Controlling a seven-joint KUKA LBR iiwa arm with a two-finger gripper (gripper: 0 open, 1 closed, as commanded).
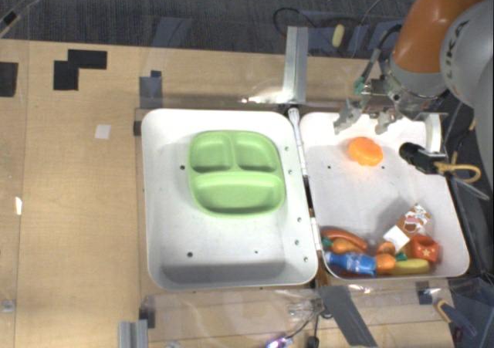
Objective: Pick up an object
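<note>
Your gripper [361, 121] is hovering with fingers spread and empty above the orange object [365, 151], which is looking rounded enough to be squirting sideways under an off-centre pinch.

A round orange fruit [365, 151] lies alone on the right bin's [363, 200] upper floor.

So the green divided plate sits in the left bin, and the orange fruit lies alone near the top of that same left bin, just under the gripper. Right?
Not quite. In the camera view the orange fruit lies in the right bin, not the left. The rest holds: the green divided plate sits in the left bin, and the fruit lies alone just under the gripper.
</note>
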